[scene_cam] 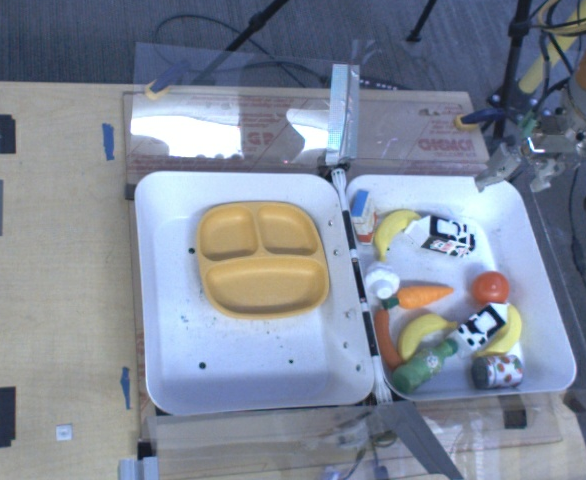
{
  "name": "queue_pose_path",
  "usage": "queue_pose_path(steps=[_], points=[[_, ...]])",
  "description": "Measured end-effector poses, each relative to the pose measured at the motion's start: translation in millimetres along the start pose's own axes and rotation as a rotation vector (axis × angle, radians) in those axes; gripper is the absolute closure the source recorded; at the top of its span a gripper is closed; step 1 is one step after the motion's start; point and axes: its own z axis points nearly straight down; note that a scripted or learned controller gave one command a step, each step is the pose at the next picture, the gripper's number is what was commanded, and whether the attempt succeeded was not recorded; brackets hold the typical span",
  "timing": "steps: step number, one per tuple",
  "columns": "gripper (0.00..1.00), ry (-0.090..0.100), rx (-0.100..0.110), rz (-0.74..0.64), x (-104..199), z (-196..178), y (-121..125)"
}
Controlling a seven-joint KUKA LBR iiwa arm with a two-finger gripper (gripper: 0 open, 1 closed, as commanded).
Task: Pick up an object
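**Tool parked off the right bin's far corner, nothing picked yet**

I see the tool (521, 163) up at the top right, hanging over the far right corner of the right bin (545, 268), at or just outside its rim. Too small and cluttered with cabling for me to read finger opening, so I cannot tell how it's set. Nothing visible in it, so I'm treating it as carrying nothing.

All pickable stuff sits in the right bin, packed tight, which I'd guess is the source side. Left bin (163, 298) carries just the yellow divided plate (263, 258), lying flat mid-bin, plus a few dark specks.

Right bin layout:
- Far end: banana (393, 228) beside a small carton (362, 214) against the divider, black-and-white box (449, 236) just right of the banana.
- Middle: carrot (425, 294) lying across, white cap (381, 286) at its left end, tomato (490, 288) to the right, fairly free on its far side.
- Near end: second banana (420, 330), green bottle (419, 365) tilted on its side, cow-print block (483, 328) over another yellow piece, can (497, 370) on its side, and a red-orange stick (382, 336) along the divider.

My call: tomato or the black-and-white box are nearest the tool and have the most room for fingers. The near-end cluster is touching everywhere; a descent there risks nudging neighbours or pinching two items.
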Motion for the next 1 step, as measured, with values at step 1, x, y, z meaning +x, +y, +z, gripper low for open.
queue_pose_path(steps=[1], points=[[0.0,-0.006,-0.024,0.041,24.2,109.8,6.3]])
